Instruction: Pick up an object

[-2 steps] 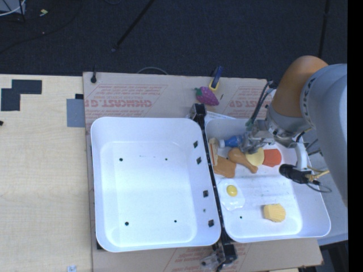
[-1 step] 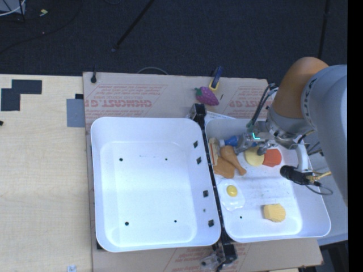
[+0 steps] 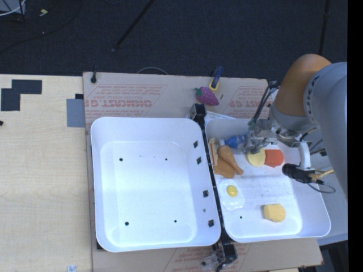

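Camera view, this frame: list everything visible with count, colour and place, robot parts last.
Bins: two, white, side by side on the bench.
Fried egg: one, white with yellow yolk, right bin, near the divider.
Yellow block: one, right bin, near corner.
Orange pieces: carrot-like, count unclear, right bin by the divider.
Red piece: one, right bin, beside a pale yellow disc.
Blue item: one, right bin, far side.
Purple item: one, on cardboard behind the bins.
Arm: one, grey with orange band, from the right.
Hand: one, over the right bin.
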Controlling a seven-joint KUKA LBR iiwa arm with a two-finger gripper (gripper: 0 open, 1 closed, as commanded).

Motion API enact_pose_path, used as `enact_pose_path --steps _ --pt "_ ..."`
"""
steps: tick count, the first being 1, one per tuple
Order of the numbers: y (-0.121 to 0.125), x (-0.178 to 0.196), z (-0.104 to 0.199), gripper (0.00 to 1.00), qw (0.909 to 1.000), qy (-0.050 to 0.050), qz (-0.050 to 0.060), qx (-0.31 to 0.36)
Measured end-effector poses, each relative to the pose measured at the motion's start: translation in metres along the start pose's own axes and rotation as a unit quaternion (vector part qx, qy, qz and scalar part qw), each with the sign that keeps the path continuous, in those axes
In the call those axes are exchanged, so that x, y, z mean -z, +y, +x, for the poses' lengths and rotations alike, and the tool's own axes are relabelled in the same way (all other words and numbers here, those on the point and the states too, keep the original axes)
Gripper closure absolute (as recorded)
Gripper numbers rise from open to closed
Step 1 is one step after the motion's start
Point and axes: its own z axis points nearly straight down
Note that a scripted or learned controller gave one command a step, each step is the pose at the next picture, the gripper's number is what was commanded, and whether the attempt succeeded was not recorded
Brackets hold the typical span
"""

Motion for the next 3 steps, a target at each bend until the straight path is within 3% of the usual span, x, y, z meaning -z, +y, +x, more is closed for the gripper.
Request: enact_pose_path --steps 1,2,3 --pt "0.000 -0.001 0.001 0.00 1.0000 0.000 0.001 0.001" --pt "0.007 -0.021 -0.031 0.00 1.0000 0.002 0.001 0.000" --pt "0.007 -0.012 -0.030 1.00 1.0000 0.000 0.000 0.001"
